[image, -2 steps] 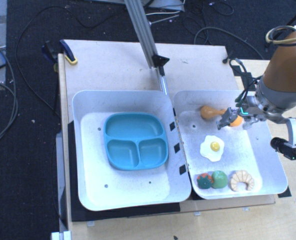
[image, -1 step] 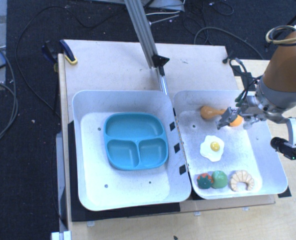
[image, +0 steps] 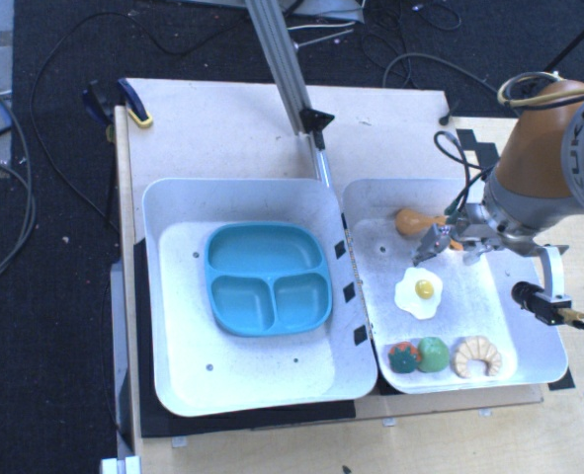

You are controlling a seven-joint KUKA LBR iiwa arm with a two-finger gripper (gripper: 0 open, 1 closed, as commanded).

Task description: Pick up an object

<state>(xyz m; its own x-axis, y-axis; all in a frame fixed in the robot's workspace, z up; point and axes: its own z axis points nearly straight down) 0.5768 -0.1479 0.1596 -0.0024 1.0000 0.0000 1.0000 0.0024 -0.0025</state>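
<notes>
In the right bin (image: 529, 363) lie a fried egg toy (image: 418, 293), a croissant (image: 477, 355), a green and red vegetable piece (image: 418, 355) and an orange item (image: 411, 222) near the far wall. My gripper (image: 443, 244) hangs low over the right bin, just right of the orange item and above the egg. Something small and orange shows at its fingertips, but I cannot tell whether it is held.
The left bin (image: 173, 294) holds a blue divided plate (image: 269, 277). A slanted metal pole (image: 284, 57) rises from between the bins toward the top. Cables lie on the dark floor around the bench.
</notes>
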